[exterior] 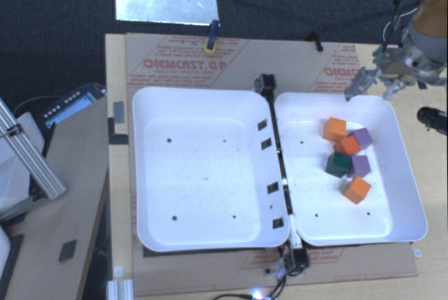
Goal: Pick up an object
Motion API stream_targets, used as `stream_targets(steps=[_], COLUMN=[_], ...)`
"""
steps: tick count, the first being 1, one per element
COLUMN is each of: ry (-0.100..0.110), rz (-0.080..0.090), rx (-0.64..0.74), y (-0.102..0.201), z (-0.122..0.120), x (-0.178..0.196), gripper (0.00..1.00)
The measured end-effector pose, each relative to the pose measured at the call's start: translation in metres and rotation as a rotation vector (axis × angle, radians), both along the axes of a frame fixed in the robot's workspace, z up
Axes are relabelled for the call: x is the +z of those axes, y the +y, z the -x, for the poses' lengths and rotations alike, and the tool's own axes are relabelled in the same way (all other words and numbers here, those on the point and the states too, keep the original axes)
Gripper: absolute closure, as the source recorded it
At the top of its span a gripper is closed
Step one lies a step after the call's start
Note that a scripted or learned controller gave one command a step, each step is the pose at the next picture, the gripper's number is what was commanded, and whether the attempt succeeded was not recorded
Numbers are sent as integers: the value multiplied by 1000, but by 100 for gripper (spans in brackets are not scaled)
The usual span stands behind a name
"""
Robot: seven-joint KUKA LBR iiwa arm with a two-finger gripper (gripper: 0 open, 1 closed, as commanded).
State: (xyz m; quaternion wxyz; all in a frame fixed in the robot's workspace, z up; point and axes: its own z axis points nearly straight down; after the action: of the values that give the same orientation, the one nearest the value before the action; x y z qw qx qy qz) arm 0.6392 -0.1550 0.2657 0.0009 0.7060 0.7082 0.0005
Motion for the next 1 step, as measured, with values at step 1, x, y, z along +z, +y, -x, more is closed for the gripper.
stream_targets(steps=[1], ry=[1], rz=[-3], rx=[-7], y=[-48], z=[5], x=[-164], gripper=[0])
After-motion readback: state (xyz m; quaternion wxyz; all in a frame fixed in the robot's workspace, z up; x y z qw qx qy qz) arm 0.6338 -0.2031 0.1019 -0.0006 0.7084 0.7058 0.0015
